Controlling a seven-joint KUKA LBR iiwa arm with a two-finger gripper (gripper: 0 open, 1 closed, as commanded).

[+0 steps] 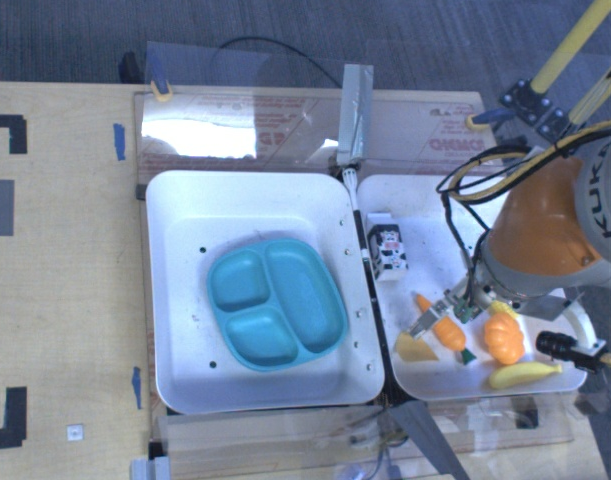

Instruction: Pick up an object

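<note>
Orange carrot (448, 334) at pincer (447, 313), banana (523, 373) near

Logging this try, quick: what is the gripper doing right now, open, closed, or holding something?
Gripper: down in the right bin at the toy carrot; open or shut cannot be told, no hold visible.
</note>
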